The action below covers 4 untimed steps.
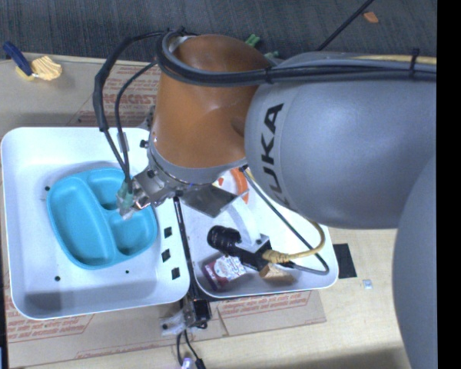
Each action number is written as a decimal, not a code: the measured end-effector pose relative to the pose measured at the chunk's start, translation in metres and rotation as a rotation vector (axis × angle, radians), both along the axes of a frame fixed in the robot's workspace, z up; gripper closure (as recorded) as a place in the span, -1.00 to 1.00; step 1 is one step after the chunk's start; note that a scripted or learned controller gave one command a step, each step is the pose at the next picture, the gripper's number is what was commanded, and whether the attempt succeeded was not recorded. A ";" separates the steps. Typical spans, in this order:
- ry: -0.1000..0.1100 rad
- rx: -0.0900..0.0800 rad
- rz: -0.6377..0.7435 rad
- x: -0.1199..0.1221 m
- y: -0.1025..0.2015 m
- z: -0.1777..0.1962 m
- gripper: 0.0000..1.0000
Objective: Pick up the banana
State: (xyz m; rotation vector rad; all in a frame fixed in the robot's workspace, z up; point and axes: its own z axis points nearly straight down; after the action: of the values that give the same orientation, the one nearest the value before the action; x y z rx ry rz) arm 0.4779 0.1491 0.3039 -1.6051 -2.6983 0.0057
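Over the left bin [23, 175]: gripper [129, 200] low above the blue tray [84, 221]
Grip: cannot tell how wide, nor anything held
Banana: whereabouts cannot be told
Right bin [323, 271]: dark red packet [224, 271], perhaps a pouch

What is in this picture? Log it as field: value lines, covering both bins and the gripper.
left bin: holds a blue divided tray
gripper: over the right side of the blue divided tray
right bin: largely covered by the arm
seen in right bin: dark red packet with a white label, at the near edge
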 end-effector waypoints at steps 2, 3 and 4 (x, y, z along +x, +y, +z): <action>-0.001 0.000 -0.359 -0.002 -0.062 0.107 1.00; 0.000 -0.001 -0.500 -0.002 -0.106 0.013 1.00; 0.003 -0.002 -0.386 -0.001 -0.027 -0.113 1.00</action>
State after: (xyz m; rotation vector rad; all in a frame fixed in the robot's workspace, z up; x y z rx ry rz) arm 0.4770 0.1219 0.1913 -2.0914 -2.3382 0.0096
